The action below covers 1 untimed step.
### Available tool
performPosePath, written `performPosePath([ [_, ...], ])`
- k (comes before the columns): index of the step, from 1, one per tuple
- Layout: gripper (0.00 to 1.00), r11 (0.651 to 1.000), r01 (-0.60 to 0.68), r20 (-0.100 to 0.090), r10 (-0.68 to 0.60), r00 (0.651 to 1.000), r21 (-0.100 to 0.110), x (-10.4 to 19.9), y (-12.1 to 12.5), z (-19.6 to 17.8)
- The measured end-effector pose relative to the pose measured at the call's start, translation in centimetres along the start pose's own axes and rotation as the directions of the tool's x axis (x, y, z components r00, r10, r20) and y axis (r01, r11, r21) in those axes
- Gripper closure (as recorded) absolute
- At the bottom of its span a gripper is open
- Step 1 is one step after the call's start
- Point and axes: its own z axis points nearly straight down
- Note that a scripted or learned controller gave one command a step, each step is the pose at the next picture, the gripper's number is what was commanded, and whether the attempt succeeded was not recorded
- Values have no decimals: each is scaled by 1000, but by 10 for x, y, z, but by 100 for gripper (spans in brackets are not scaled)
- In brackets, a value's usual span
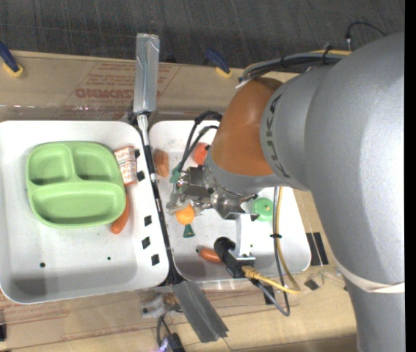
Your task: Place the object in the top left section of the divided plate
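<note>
The gripper (187, 189) hangs low over the right white bin (296, 259); whether it is spread or pinching cannot be told. A small orange toy (185, 215) lies just below it. The green divided plate (75, 184) sits in the left white bin (17, 270). Both bins rest on brown cardboard (68, 79) above dark ribbed flooring (83, 9).

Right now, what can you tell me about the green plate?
The green plate is a light green divided plate that looks like plastic, with rounded corners. It has three sections: two smaller ones along the top and one wide one below, and all look bare. It lies flat in the left bin, towards its upper part. A small labelled packet rests against its right edge, and an orange sausage-shaped toy lies at its lower right corner.
</note>
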Motion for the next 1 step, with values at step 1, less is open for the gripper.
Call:
performPosePath([
  [1, 100, 996, 94, 1, -94, 996, -2, -40, -10, 0],
])
